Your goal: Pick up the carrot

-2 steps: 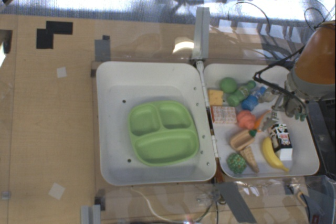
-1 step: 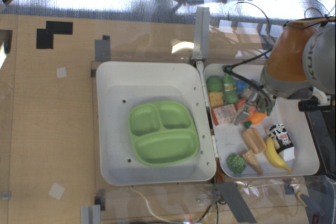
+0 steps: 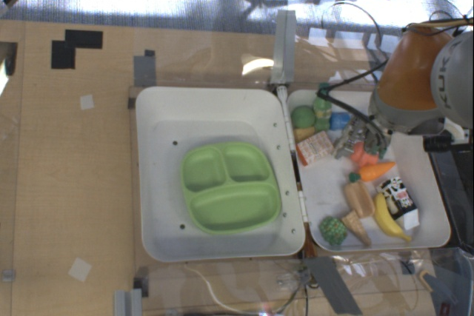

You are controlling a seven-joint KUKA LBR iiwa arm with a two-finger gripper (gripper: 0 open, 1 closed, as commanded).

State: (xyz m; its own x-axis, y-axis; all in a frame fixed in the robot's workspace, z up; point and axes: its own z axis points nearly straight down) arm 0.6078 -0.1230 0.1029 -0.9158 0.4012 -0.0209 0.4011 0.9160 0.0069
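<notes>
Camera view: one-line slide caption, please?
End effector poised in the right bin just left of the carrot; green plate sits in the left bin.

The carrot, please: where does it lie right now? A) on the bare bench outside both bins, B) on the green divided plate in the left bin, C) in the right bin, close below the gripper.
C: the carrot lies in the right bin, just below the gripper.

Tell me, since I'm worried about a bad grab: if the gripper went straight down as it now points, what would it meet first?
Probably the reddish-orange toy right under the gripper, rather than the carrot, which lies just beyond it. Depth is hard to judge from this slanted view.
</notes>
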